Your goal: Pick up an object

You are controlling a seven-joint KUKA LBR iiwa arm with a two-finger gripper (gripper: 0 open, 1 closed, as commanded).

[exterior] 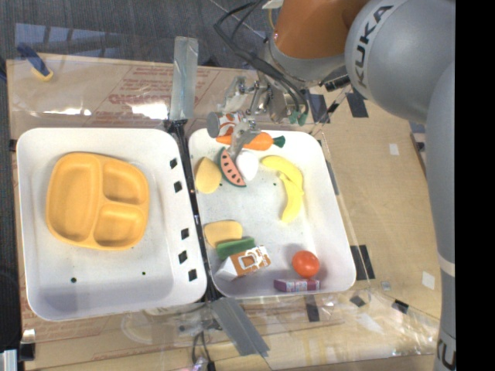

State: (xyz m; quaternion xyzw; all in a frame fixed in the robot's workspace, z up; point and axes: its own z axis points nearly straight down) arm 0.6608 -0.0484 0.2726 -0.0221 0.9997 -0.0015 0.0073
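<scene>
Nearest the front rim of the right bin (336, 230) lie a purple packet (296, 285), a red tomato (306, 263) and a small orange carton (249, 261), with a green pickle (235, 246) and a yellow slice (223, 231) just behind; further back sit a banana (287, 185), a watermelon wedge (231, 168), a pale yellow piece (206, 175) and a carrot (257, 140). At that far end, the gripper (241, 135) hangs over the carrot and watermelon; whether it is clenched or released cannot be told. An orange divided plate (97, 199) rests in the left bin (31, 284)
</scene>
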